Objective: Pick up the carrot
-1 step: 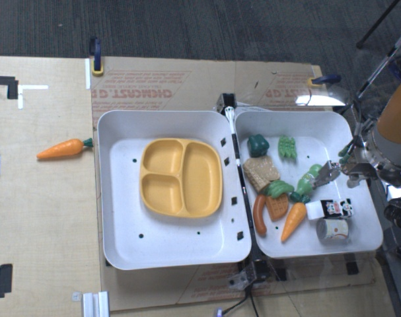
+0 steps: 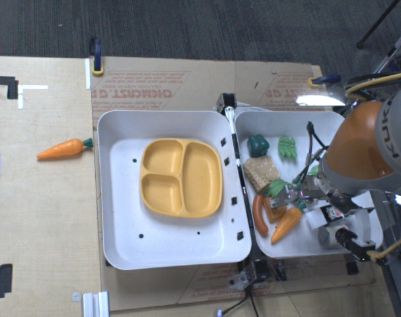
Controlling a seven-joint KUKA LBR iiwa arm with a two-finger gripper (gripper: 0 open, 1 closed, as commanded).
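Orange carrot [image 2: 285,224] lies at the gripper [image 2: 299,200] — touching it.

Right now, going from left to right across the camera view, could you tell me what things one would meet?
Carrot on the bench → yellow divided plate in the left bin → sausage → carrot in the right bin → arm's orange band.
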